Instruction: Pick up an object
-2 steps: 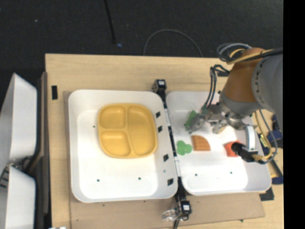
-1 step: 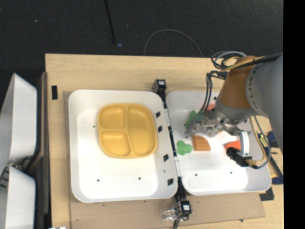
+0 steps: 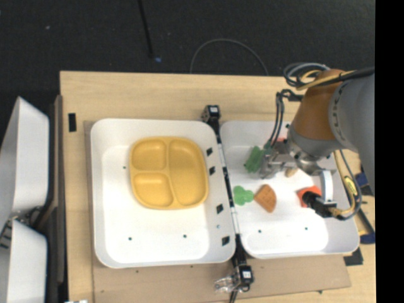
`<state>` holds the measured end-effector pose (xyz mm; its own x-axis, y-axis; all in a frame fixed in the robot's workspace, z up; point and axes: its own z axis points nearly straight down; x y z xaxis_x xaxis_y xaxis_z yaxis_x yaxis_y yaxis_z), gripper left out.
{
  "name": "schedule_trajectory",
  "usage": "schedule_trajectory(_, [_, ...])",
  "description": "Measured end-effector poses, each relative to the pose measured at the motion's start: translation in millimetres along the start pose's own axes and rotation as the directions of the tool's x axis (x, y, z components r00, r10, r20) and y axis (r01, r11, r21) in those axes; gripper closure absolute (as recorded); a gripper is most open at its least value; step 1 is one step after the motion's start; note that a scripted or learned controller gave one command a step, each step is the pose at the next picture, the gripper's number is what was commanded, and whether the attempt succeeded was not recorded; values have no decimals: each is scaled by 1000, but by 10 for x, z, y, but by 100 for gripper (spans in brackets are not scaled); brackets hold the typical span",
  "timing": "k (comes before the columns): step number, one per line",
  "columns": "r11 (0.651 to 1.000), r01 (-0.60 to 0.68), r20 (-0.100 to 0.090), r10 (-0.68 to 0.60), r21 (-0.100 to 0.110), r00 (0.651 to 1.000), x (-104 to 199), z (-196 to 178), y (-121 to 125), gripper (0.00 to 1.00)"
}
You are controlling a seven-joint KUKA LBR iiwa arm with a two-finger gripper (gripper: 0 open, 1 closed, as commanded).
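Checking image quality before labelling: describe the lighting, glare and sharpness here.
Camera view: even overhead light, soft faint shadows; the white bins look bright, nearly washed out; the whole frame is slightly soft, so the green block and claw blur together; the yellow plate reads clearly.

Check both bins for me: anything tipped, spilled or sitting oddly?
Nothing stands out. The yellow divided plate lies flat in the left bin. In the right bin, a green block, green toy, orange waffle-like piece and red-orange object lie loose, none spilled over the rim.

Glossy yellow plastic plate [image 3: 168, 172] lies in a smooth white plastic bin [image 3: 107, 232] on a matt wooden bench [image 3: 126, 93].
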<state>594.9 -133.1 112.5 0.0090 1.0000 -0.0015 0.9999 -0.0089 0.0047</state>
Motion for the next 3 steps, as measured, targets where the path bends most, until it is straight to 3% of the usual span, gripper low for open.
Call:
schedule_trajectory(1, [1000,2,0,-2,-2,1000,-42,-601,-63,100])
schedule_trajectory(3, [1000,12,0,-12,-2,1000,6,-1724,39,100])
